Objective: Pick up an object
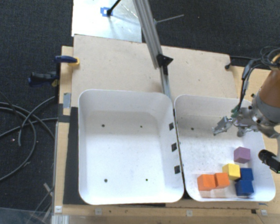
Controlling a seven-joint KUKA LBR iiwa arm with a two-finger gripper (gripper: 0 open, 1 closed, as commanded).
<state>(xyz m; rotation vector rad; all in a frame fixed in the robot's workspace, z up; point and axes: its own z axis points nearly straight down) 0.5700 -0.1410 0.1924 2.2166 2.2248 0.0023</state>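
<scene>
Four blocks (226,178) in right bin (196,137), tool (222,126) empty, finger gap unclear

A: Both white bins (126,103) look like smooth, slightly glossy plastic, the right one speckled with fine dark grit.

B: The counter (119,64) under them is pale, matt board, like unfinished wood. The slanted pole (149,25) looks like brushed metal.

A: The orange band (279,86) shines; the blocks (226,176) look matt. The floor (26,27) is dark, rough carpet.
</scene>
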